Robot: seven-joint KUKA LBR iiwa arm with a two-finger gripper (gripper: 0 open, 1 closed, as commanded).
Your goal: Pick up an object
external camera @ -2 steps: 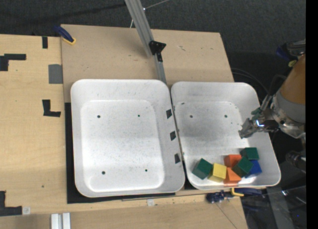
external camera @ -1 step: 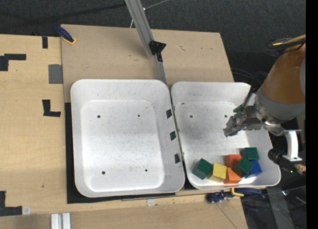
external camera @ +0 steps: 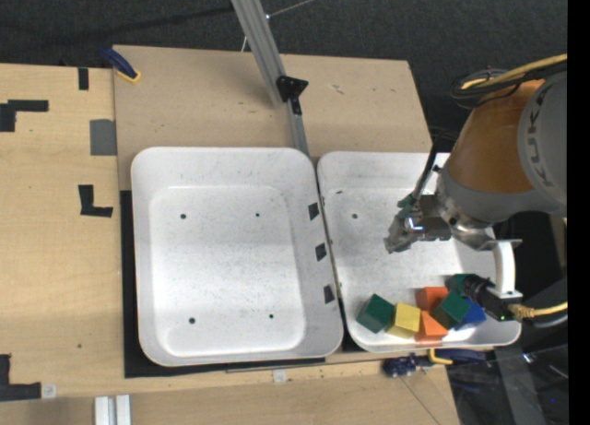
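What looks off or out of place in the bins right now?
Nothing looks spilled or damaged. The blocks are all crowded into the near corner of the right bin, some overlapping, and the gripper hangs above bare floor, apart from them.

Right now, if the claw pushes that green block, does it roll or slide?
The green block looks flat-faced and rigid, so it would probably slide, not roll. It touches the yellow block, so that would likely shift too. Probably light.
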